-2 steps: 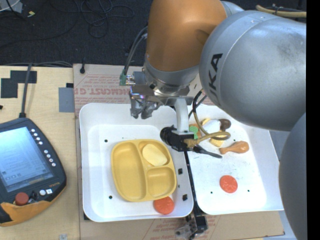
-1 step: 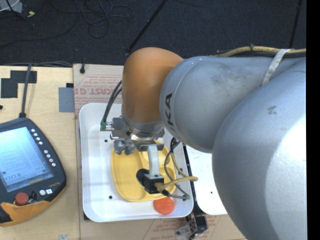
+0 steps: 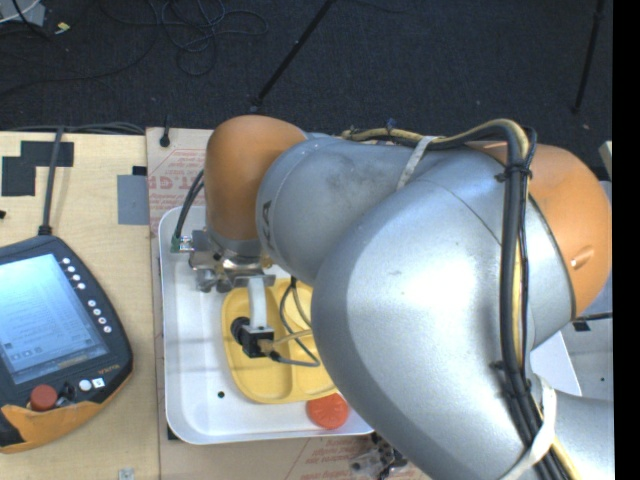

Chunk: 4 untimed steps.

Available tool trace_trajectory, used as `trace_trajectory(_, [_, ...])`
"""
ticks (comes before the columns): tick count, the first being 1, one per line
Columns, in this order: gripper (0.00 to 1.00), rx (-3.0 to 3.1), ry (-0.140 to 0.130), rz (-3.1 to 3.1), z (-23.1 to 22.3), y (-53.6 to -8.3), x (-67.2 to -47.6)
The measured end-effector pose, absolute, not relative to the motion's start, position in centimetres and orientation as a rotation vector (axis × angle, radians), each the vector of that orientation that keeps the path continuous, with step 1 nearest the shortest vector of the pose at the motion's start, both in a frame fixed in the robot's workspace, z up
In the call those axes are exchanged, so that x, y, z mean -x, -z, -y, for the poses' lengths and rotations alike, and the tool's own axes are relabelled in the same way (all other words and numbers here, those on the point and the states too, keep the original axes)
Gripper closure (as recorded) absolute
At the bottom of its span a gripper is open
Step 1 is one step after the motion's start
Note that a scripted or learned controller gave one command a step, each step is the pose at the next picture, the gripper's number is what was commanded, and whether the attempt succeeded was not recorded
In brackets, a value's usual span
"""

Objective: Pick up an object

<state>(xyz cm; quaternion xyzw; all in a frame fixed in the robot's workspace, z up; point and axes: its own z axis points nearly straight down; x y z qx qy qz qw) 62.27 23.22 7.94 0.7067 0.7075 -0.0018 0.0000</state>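
Claw [image 3: 241,288] and wrist hang low inside the left white bin [image 3: 186,353], directly over the far end of a yellow object [image 3: 266,380] that lies on the bin floor. That object is the likeliest thing to pick. It sits right under the claw and reaches away from it toward the near rim, so its long axis seems to run far to near with a slight lean to the right. Any grasp would therefore be a straight drop, not a sideways reach.

A smaller orange-red round piece [image 3: 326,409] lies near the bin's near rim, right of the yellow object's near end and apart from the claw.

Whether the claw is apart or together I cannot tell, since the wrist housing and its fittings cover it from above. Nothing can be seen held in it.

The grey arm [image 3: 430,298] covers the right side of the bin, cutting off the right edge of the yellow object and part of the orange-red piece. The yellow shape may be a shallow dish or a moulded toy; the view is too poor to say. A control pendant [image 3: 55,328] rests on the counter [image 3: 95,203] to the left, well clear of the bin.
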Motion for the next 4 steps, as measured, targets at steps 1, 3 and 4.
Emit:
trace_trajectory(1, [1.0, -2.219, -0.015, -2.219, -22.7, -22.4, -60.3])
trace_trajectory(3, [1.0, -2.229, 0.003, -2.206, -12.4, -13.4, -61.8])
trace_trajectory(4, [1.0, -2.211, -0.016, -2.23, -24.0, -21.1, -64.5])
